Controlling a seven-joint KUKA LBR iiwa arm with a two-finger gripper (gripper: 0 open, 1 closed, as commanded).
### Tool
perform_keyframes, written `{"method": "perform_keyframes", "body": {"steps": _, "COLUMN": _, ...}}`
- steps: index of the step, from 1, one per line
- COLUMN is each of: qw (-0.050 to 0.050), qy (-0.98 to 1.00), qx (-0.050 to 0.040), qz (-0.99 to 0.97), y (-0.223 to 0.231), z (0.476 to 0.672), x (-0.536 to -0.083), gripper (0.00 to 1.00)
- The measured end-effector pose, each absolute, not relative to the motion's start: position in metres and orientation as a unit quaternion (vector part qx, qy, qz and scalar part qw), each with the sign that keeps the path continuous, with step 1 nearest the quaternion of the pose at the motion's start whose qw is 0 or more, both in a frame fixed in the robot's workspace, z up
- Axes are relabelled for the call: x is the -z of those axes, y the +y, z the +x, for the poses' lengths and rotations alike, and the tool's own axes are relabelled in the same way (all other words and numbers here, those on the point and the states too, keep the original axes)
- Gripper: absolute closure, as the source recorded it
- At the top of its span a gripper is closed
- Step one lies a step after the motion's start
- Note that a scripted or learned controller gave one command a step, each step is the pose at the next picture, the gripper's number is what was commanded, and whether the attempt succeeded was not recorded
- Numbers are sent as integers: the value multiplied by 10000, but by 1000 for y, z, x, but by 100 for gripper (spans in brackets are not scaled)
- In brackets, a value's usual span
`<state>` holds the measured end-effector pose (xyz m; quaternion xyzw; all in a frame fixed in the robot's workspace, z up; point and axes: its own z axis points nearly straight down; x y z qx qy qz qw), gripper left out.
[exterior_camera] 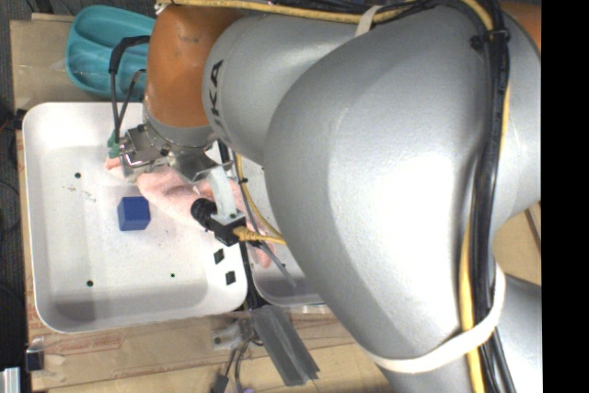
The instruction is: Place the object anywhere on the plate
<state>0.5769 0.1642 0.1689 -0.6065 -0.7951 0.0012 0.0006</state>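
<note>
**A:** What is seen at the far left?

**B:** A teal object (92, 51) is seen beyond the bins, at about 10 o'clock in the view. Below it, the left bin (55, 290) is laid out, with its white floor largely exposed.

**A:** And where is the task's thing found?

**B:** A blue cube (134, 213) is seen resting flat on the floor of the left bin, a little left of the bin's middle. It is not held and is surrounded by open floor on its left and lower sides.

**A:** How is it placed relative to the gripper?

**B:** The gripper (127, 152) is seen near the cube, which lies at about 6 o'clock from it. A clear gap is left between the two. Whether the gripper is open or closed cannot be told, since its tip is masked by its own housing.

**A:** Where is the plate?

**B:** A pink plate (175, 193) is seen at about 3 o'clock from the cube, just beside it and partly covered by the wrist. Whether cube and plate touch cannot be told.

**A:** And further right?

**B:** The orange band (179, 60) is seen above the wrist, then the grey arm (368, 152), by which most of the right bin (285, 290) is covered. A yellow cable (502, 152) is run along the arm.
</note>
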Motion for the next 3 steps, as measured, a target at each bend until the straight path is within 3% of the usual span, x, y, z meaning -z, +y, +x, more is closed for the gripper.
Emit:
{"method": "perform_keyframes", "body": {"steps": 1, "qw": 6, "qy": -7877, "qx": -11, "qz": -6161, "y": 152, "z": 599, "x": -167, "gripper": 100}}
{"method": "perform_keyframes", "body": {"steps": 2, "qw": 6, "qy": -7955, "qx": -8, "qz": -6059, "y": 169, "z": 614, "x": -165, "gripper": 100}}
{"method": "perform_keyframes", "body": {"steps": 3, "qw": 3, "qy": -8285, "qx": -2, "qz": -5600, "y": 161, "z": 656, "x": -190, "gripper": 100}}
